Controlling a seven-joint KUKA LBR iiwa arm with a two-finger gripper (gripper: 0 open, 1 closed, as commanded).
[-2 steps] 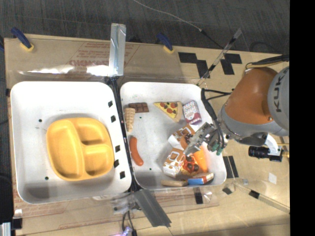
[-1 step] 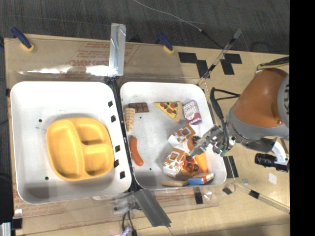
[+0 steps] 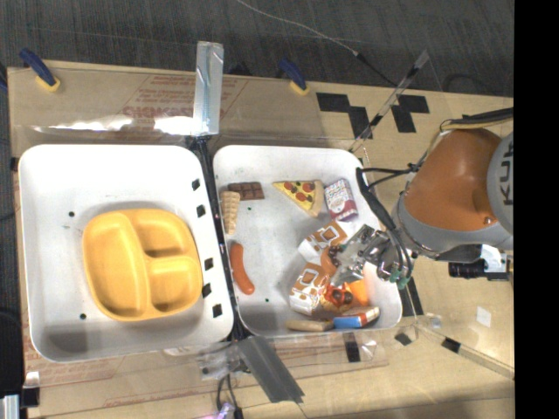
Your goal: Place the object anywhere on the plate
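Observation:
A yellow divided plate [image 3: 140, 261] lies in the left bin [image 3: 52, 182]. The right bin [image 3: 279, 160] holds several toy foods: a pizza slice [image 3: 299, 192], a chocolate bar [image 3: 245, 190], a waffle cone [image 3: 230, 210], a sausage [image 3: 241, 268], a purple-white packet [image 3: 339, 198], and white-and-orange cartons [image 3: 308, 288]. My gripper [image 3: 351, 264] is down in the right bin's right side, over a cluster of cartons and an orange item [image 3: 337, 297]. Whether anything sits between its fingers is hidden by the wrist.
A blue-and-red tube [image 3: 356, 319] and a tan stick [image 3: 307, 326] lie along the right bin's front wall. The arm's orange band [image 3: 454, 186] hangs over the bin's right rim. A metal clamp [image 3: 209, 85] stands at the back between the bins.

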